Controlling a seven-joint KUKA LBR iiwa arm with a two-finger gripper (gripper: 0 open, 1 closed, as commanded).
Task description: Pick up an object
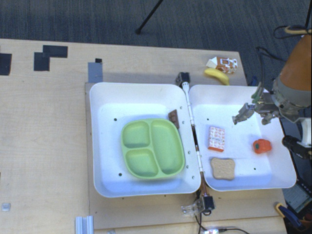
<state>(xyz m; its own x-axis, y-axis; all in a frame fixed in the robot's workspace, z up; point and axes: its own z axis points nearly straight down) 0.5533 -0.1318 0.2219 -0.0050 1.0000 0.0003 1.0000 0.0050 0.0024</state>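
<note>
Two white bins side by side on a wooden bench; left bin point(102, 130) holding a green divided plate point(152, 149) and a small brown piece point(173, 116) by its right wall; right bin point(287, 177) holding a red-and-white packet point(216, 138), a slice of bread point(223, 168) and an orange-red tomato point(262, 146); gripper point(251, 112) poised over the right bin's upper part, apart from all three, grasping nothing; finger spread impossible to tell; banana point(216, 74) beyond the bins.

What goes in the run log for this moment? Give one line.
gripper: above right bin, holding nothing | right bin: snack packet, bread slice, tomato | left bin: green tray | pick: not yet done
</note>
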